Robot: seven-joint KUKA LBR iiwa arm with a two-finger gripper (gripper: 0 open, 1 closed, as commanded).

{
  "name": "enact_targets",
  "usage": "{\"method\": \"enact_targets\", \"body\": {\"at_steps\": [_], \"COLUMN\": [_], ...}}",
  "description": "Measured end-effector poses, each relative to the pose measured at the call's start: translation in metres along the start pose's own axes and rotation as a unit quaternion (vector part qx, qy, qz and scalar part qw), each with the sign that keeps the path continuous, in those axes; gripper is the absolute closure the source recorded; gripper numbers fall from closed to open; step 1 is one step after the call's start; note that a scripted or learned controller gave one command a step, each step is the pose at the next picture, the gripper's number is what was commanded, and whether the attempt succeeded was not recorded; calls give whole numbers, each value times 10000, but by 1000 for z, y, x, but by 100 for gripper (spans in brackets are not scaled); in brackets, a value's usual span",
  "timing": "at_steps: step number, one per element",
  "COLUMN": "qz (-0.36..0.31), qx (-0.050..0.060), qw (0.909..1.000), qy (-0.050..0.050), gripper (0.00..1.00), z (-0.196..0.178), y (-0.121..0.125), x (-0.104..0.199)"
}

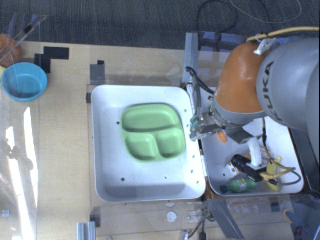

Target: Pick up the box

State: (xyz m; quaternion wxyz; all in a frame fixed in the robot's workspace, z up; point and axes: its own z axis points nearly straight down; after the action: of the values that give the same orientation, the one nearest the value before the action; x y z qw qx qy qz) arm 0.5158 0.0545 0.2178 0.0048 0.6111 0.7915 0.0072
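A: Where is the gripper (196,128)?
B: Just over the right rim of the left bin (105,149), near the green tray (152,132).
A: Is it gripping anything?
B: I cannot tell.
A: And the box (255,152)?
B: In the right bin (295,144), well to the gripper's right, touching nothing of it, above the green bottle (241,185).

Green tray (152,132), white bins (107,149), blue bowl (24,81).

Grey KUKA arm (287,79), orange band, black cables
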Motion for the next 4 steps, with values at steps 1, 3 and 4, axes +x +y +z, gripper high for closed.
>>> {"method": "enact_targets", "body": {"at_steps": [1, 3, 4], "qz": [0, 894, 64], "qx": [0, 64, 49], "qw": [10000, 9960, 10000], "qy": [0, -22, -22], "gripper": [0, 100, 100], "z": [0, 1, 4], "y": [0, 117, 127], "x": [0, -48, -124]}}
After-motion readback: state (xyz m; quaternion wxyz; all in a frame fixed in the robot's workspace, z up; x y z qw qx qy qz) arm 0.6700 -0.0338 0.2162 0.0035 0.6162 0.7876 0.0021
